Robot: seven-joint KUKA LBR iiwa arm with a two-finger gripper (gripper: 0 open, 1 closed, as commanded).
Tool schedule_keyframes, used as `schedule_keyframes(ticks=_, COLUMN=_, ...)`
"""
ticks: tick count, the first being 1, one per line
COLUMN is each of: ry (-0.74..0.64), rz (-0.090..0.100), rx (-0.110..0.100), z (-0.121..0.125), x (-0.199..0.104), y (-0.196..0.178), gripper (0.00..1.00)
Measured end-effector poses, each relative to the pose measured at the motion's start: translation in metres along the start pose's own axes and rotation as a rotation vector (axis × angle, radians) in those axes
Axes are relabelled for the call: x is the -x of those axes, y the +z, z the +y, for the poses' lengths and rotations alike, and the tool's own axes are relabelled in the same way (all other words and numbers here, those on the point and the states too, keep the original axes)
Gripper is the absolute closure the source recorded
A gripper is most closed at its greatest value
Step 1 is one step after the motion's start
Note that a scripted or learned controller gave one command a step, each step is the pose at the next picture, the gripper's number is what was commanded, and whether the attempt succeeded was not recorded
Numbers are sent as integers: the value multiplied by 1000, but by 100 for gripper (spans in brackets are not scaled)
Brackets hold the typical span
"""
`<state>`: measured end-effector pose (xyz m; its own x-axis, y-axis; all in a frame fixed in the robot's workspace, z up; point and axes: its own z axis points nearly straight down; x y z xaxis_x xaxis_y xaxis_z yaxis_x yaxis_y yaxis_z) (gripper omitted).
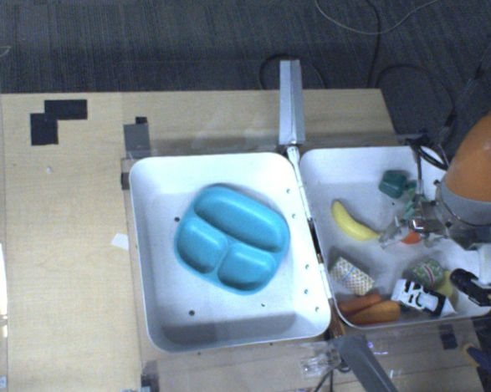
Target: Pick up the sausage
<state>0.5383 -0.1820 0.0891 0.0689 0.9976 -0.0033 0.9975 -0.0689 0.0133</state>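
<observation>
The sausage [370,310] lies at the front wall of the right bin [356,162], reddish-orange, with a black-and-white box [418,296] just beside it on the right and a patterned wrapped piece [350,276] behind it. The pincer [404,228] is over the middle of this bin, near a yellow banana [352,223]; I cannot tell its state. The left bin [152,239] on the worktop [56,246] holds a blue divided tray [232,238].

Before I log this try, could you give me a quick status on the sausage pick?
Gripper low over right bin, beside banana. Sausage at bin's near wall, untouched. Patterned ball crowds it.
</observation>
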Motion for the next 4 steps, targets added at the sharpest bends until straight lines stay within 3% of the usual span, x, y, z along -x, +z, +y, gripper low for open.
schedule_keyframes(ticks=1, ry=-4, rz=2, rx=5, z=3, x=-2, y=-12, gripper=100)
schedule_keyframes(ticks=2, ry=296, rz=3, rx=-5, z=64, x=1, y=2, gripper=100)
schedule_keyframes(ticks=3, ry=-40, rz=5, rx=-46, z=111, x=2, y=4, gripper=100)
schedule_keyframes(ticks=4, ry=157, rz=-3, rx=-19, z=102, x=-46, y=2, gripper=100)
